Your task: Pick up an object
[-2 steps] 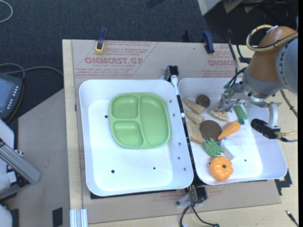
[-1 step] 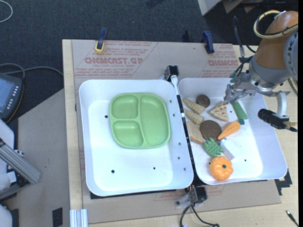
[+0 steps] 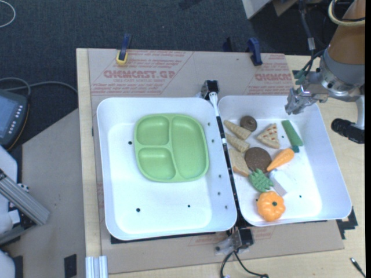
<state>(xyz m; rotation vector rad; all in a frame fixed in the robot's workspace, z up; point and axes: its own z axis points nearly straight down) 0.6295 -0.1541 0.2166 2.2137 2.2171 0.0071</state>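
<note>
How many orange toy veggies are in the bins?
2, both in the right bin. The carrot lies near the middle, tilted, beside a brown disc. The little pumpkin sits near the front edge. Something small could hide under the pile.

Dark carpet floor (image 3: 87, 16), white cable (image 3: 7, 11), plywood bench (image 3: 174, 74), blue clamps (image 3: 253, 50)

Open floor along the right bin (image 3: 333, 172) outer side (toys (image 3: 262, 158) crowded against the divider).
</note>
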